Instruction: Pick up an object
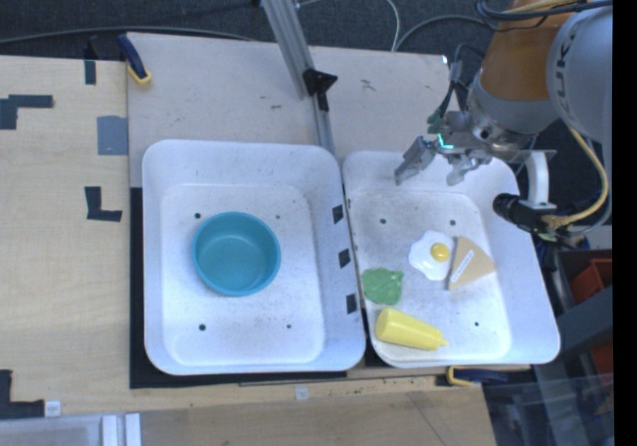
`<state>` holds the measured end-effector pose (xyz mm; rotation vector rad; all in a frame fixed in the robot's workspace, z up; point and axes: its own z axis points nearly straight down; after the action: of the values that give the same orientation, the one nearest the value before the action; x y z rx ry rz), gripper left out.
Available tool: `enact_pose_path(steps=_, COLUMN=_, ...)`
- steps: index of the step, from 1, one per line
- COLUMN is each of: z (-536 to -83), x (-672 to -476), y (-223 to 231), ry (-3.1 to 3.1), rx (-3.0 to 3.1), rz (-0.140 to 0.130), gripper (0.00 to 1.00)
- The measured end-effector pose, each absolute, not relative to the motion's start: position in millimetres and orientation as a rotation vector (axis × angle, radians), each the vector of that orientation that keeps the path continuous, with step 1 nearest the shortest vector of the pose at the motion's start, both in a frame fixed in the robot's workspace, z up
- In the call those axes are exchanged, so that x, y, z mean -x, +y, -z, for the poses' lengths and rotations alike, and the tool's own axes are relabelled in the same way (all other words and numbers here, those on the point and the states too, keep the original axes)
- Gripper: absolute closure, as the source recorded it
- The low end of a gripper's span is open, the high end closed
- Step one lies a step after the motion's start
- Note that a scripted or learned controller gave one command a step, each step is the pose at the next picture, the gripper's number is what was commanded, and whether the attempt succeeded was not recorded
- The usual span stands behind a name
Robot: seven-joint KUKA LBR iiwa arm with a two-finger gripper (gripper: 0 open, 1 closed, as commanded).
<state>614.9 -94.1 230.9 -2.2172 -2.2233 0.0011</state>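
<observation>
Yellow corn cob [408, 331]: front of right bin [528, 320], nearest.
Gripper [436, 165]: fingers spread wide, holding nothing, above bin's far edge.
Fried egg [434, 255]: touching cheese wedge [470, 263]; likely candidates.
Green piece [382, 286]: beside corn.
Blue bowl [236, 253]: left bin, well apart.

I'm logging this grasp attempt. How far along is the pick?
Nothing looks picked yet. The gripper hangs open over the far end of the right bin, with nothing between its fingers. The fried egg, cheese wedge, green piece and yellow piece all lie in that bin. Descent, grasp and lift remain.
</observation>
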Motion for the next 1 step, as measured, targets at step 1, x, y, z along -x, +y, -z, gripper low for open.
enact_pose_path(steps=1, z=-167.3, x=-609.7, y=-97.2, ry=-2.219, rx=2.216, rz=-0.01, gripper=0.0)
